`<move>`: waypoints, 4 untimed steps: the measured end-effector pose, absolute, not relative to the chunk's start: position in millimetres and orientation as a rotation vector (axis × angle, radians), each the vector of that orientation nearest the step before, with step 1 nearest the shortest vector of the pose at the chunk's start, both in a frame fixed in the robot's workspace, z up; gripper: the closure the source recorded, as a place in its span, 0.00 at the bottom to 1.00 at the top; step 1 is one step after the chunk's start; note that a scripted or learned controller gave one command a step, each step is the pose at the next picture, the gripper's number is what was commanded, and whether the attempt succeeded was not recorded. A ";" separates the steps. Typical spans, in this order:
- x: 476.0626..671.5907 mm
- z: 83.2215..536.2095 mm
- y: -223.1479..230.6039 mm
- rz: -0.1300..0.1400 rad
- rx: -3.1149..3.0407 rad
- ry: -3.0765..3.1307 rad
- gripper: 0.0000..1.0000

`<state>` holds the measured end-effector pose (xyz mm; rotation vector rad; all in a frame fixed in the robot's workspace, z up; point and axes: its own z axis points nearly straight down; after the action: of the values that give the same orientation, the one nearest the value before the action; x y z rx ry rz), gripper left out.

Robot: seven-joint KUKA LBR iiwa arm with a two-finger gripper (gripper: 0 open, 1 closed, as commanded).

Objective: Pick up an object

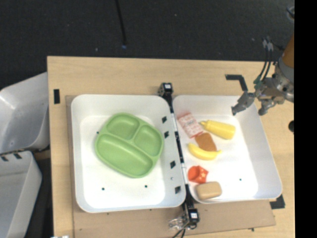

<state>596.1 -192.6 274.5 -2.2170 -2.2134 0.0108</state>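
Note:
The right bin (257, 172) holds a pink packet (188, 124), a yellow mustard bottle (219, 128), a brown sausage-like piece (206, 142), a yellow banana (203, 153), a red item (198, 174) and a tan bread piece (209, 190). My gripper (253, 105) hangs over the bin's far right corner, well apart from all of them. Its two fingers (242, 104) are spread, with nothing between them.
The left bin (84, 182) carries a green divided plate (130, 144). A black clamp (165, 89) sits at the far end of the wall between the bins, another (190, 215) at the near end. Bare wooden bench (124, 76) surrounds both bins.

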 end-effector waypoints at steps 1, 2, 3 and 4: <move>598.1 282.2 -192.0 -0.001 -2.222 -2.223 0.00; 603.0 227.0 -201.9 0.006 -2.222 -2.219 0.00; 597.0 165.3 -207.0 0.007 -2.221 -2.218 0.00; 598.7 123.2 -205.7 0.004 -2.226 -2.218 0.00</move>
<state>598.7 -205.7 123.2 -2.2258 -2.2181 0.0039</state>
